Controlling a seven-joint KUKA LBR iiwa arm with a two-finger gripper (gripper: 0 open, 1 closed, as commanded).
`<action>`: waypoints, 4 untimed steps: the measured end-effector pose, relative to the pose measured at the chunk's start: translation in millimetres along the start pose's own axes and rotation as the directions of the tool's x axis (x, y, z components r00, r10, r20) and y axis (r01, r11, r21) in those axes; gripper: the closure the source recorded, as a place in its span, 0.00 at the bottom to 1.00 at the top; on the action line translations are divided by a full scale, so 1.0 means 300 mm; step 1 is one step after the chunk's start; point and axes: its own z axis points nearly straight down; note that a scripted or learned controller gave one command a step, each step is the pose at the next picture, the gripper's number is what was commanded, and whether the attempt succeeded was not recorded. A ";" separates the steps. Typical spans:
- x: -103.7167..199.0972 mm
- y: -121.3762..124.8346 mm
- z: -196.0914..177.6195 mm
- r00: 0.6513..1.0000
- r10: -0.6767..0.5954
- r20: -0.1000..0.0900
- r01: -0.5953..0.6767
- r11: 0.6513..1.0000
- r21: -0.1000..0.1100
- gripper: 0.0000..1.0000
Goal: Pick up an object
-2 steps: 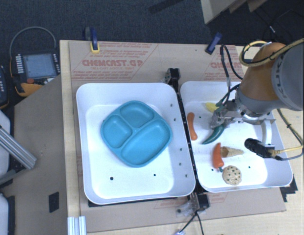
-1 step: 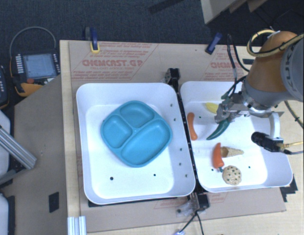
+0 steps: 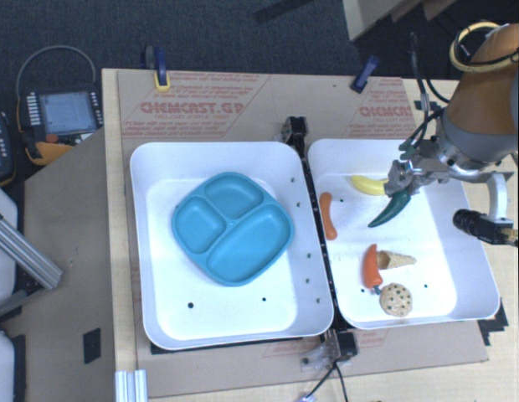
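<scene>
My gripper [image 3: 404, 182] hangs over the upper part of the right bin [image 3: 473, 308]. It is shut on the top end of a dark green pepper [image 3: 388, 210], which slants down and to the left from the fingers. A yellow banana [image 3: 367, 185] lies just left of the gripper. An orange sausage [image 3: 328, 216] lies near the bin's left wall. Lower in the bin are a carrot [image 3: 372, 270], an ice cream cone [image 3: 398, 260] and a round cookie [image 3: 397, 299].
The left bin [image 3: 159, 308] holds a blue divided plate [image 3: 233, 228] at its middle. A black clamp [image 3: 294, 129] sits at the top between the bins. The arm's black fitting [image 3: 481, 224] reaches over the right bin's right side.
</scene>
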 end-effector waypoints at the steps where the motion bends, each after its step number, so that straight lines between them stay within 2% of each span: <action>1: -0.001 0.006 -0.154 1.000 -0.001 0.000 0.001 1.000 -0.001 1.00; 2: 0.184 -0.029 -0.177 1.000 -0.006 -0.005 0.006 1.000 0.007 1.00; 3: 0.349 -0.042 -0.137 1.000 -0.006 -0.005 0.006 1.000 0.009 1.00; 4: 0.508 -0.105 -0.093 1.000 -0.005 -0.004 0.005 1.000 0.011 1.00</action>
